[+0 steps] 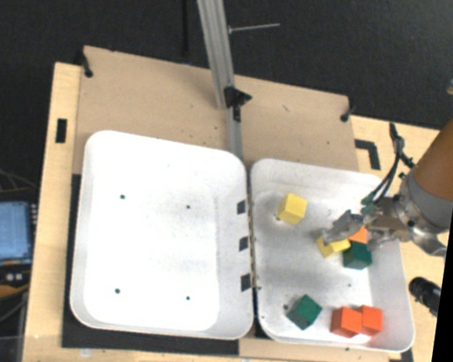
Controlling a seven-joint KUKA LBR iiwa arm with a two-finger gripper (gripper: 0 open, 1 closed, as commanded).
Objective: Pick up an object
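Looking over the table, I see the right bin holding all the blocks. The jaws hang over a small yellow block, beside a green block; I cannot tell whether they grip anything. Another yellow cube sits apart, left of them.

Single arm entering from the right edge of the camera view; orange band seen above a grey wrist; wrist angled down and leftward; gripper lowered at the arm's left end, its metal parts pointed down-left.
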